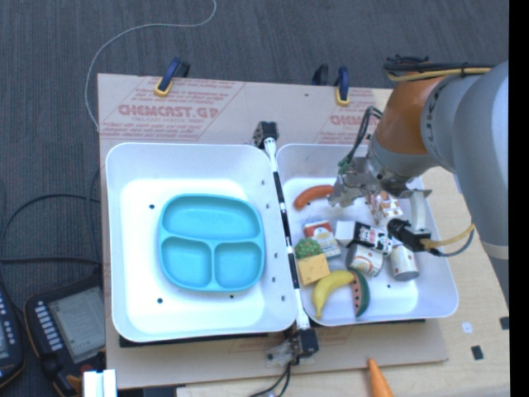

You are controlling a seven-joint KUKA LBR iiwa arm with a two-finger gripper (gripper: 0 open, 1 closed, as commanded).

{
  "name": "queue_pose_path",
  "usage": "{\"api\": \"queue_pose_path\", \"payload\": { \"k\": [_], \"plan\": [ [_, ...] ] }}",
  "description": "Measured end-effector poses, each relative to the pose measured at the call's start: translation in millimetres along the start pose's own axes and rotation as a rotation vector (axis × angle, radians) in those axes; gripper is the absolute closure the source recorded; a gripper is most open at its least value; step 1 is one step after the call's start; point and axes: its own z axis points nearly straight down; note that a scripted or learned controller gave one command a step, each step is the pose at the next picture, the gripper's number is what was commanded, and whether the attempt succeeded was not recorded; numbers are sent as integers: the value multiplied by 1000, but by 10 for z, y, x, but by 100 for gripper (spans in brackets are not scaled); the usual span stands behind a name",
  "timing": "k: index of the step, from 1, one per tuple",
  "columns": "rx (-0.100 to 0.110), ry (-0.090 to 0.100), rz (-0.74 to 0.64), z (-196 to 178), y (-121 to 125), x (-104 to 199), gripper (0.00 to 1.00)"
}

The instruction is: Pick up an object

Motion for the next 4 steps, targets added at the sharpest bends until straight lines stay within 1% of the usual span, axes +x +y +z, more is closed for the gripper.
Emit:
{"api": "queue_pose_path", "payload": {
  "k": [1,2,3,4],
  "plan": [
    [1,0,0,3,-2,1,0],
    [2,2,2,179,-343,172,0],
    [0,4,2,68,-330,178,100],
    [1,4,1,70,-332,179,0]
  ]
}}
